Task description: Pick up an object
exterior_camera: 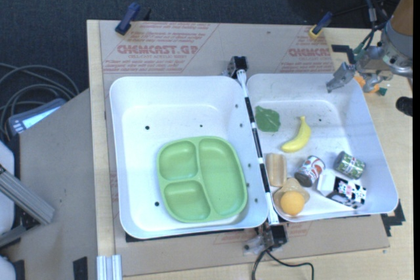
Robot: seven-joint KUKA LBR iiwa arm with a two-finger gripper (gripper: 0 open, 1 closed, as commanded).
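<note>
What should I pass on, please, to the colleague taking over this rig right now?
Hand: over the far right corner of the right bin, holding nothing visible; finger state unclear.
Right bin: green leaf-shaped piece, banana, tan bread-like block, orange, red-and-white can, green can, black-and-white cow-patterned item.
Left bin: a green divided plate.
Done: nothing lifted.
Left: pick up one object.

Illumination is bright, even and diffuse. The white bins appear slightly overexposed, with a bluish cast. Shadows are soft. Overall focus is slightly soft; fine detail is grainy.
</note>
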